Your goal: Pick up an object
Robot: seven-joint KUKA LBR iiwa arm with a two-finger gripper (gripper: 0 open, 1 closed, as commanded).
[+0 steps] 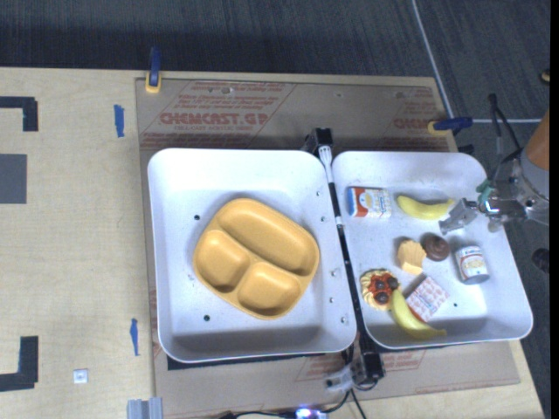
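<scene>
Hovering over the right bin's (pixel 515 317) far right edge, the end effector (pixel 472 212) shows fingers apart, gripping nothing. Nearest objects: banana (pixel 424 206) and small can (pixel 472 264).

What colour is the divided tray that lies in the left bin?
The divided tray is yellow-orange all over, plain to see in the camera view.

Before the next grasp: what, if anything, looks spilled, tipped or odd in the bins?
Nothing looks spilled or damaged. The right bin holds a loose jumble: a carton and a can lie on their sides, among two bananas. The yellow tray sits askew in the left bin.
</scene>
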